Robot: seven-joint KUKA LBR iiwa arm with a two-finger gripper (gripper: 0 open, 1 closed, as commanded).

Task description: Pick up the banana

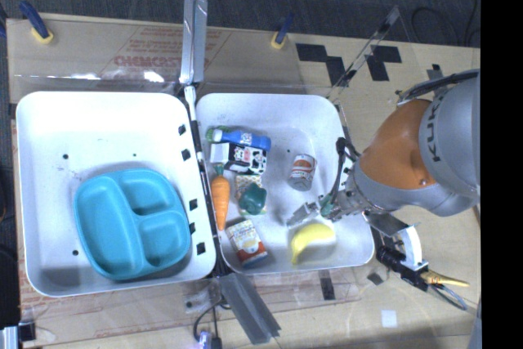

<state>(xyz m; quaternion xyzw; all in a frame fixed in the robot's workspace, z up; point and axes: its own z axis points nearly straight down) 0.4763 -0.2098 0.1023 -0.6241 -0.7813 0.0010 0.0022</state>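
The yellow banana [312, 241] lies in the right bin [278, 104], close to its front right corner. My gripper [315, 212] hangs just above the banana's far side, at the end of the grey arm with the orange band [391, 153] coming in from the right. Its fingers stand apart with nothing between them, and the banana rests on the bin floor below them.
The right bin also holds a blue and white carton [242, 148], a small can [302, 170], a carrot [220, 200], a teal cup [253, 199] and a red-labelled pack [246, 242]. A blue divided plate [131, 222] sits in the left bin [49, 127].
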